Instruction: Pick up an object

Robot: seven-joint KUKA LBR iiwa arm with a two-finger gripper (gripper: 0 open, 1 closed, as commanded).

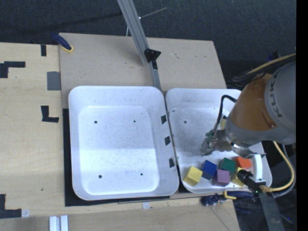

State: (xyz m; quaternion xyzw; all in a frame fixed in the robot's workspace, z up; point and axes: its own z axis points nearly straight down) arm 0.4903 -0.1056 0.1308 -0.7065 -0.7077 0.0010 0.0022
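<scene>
A: Why is the gripper so low in the right bin?

B: It hangs over the bin floor just up and left of the blocks, probably lining up a pick. Nothing sits between its fingers; whether they are spread or pinched I cannot tell, since the wrist blurs them.

A: And the blocks, why bunched there?

B: They lie against the near wall, likely just where they settled. I count five: one yellow cube, one blue cube, one purple cube, one green block, one orange block. There may be another yellow piece behind the purple, partly hidden.

A: The left bin?

B: One of two white bins.
</scene>
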